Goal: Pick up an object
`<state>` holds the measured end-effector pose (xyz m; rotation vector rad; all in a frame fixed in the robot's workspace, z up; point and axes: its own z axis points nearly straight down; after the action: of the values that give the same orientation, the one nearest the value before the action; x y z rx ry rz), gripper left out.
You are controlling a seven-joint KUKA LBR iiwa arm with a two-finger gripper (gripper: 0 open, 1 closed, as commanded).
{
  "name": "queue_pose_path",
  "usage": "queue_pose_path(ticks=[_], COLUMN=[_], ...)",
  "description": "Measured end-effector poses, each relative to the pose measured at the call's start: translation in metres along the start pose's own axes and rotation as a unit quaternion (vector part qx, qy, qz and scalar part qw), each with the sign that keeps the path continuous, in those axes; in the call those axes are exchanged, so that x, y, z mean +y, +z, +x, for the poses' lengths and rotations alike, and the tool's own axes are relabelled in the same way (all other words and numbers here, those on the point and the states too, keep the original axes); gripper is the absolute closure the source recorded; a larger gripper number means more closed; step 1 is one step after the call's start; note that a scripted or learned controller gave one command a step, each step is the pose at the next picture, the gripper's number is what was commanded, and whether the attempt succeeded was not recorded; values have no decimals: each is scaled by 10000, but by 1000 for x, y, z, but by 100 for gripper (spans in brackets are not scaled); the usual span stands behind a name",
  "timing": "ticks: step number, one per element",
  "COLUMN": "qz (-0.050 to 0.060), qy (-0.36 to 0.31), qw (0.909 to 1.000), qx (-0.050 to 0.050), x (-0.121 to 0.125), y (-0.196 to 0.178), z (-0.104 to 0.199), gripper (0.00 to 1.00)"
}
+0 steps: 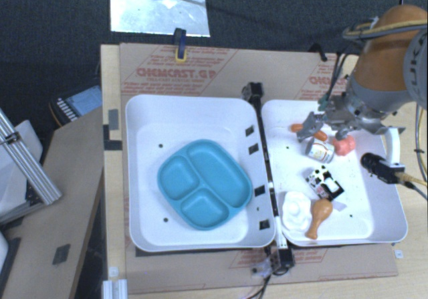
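My gripper (327, 132) hangs over the back of the right bin (381, 221), its two grey fingers spread open with nothing held between them. Just below it lies a small white jar with an orange band (322, 152). A pink piece (345, 146) lies beside the right finger, and an orange piece (297, 128) pokes out by the left finger. Toward the front lie a black-and-white toy (324, 182), a white lump (295, 207) and a tan drumstick (319, 215).
The left bin (144, 157) holds a blue divided plate (204, 184). A black divider with clips (262, 157) runs between the bins. A black cylinder on a cable (380, 166) juts over the right bin's right side. The grey arm (388, 57) stands over the back right.
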<state>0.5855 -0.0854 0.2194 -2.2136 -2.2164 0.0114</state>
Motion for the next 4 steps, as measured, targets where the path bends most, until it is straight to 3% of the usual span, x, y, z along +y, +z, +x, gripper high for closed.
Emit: queue_pose_path(ticks=[1, 3, 4], qz=[-64, -39, -51], qy=[-10, 4, 3], qw=[10000, 10000, 10000], qx=[-6, -5, -4], x=[3, 5, 5], y=[-7, 107, 136], z=[0, -16, -15], gripper=[0, 0, 0])
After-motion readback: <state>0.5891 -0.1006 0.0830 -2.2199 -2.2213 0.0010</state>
